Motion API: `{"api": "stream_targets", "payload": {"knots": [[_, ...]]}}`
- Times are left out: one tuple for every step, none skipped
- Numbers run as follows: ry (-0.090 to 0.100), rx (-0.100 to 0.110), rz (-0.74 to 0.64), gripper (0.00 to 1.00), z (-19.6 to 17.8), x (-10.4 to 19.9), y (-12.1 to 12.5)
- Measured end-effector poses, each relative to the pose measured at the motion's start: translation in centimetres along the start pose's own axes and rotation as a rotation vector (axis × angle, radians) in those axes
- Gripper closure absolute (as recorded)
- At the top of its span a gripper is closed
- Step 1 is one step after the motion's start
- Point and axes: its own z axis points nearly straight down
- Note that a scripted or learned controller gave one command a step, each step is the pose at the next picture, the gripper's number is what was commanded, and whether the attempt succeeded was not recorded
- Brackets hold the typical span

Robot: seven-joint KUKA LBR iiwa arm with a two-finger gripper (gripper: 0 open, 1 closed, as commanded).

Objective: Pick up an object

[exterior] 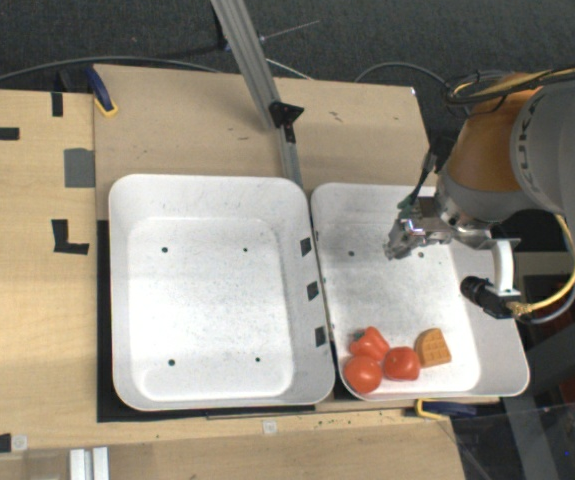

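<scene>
Three red tomato-like pieces [379, 358] lie clustered at the near edge of the right bin [367, 228], with an orange-brown waffle-like piece [432, 347] just right of them. My gripper [399, 245] hangs over the upper middle of the right bin, well above and behind those objects. I see nothing between its fingers. The grey arm with its orange band [487, 153] comes in from the right.
The left bin [207, 288] lies beside the right one. A metal pole [252, 58] slants up from the bins' shared far corner. Black clips [312, 290] sit along the seam between the bins. Cables [537, 303] trail at the right.
</scene>
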Motion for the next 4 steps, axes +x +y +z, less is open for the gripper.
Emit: {"api": "stream_targets", "payload": {"knots": [[0.0,0.001,0.0,1.0,-4.3,0.1,0.4],[0.0,0.001,0.0,1.0,-7.8,0.2,0.5],[0.002,0.008,-0.003,1.0,-6.8,5.0,-1.4],[0.002,0.008,-0.004,1.0,-5.8,10.1,-2.1]]}}
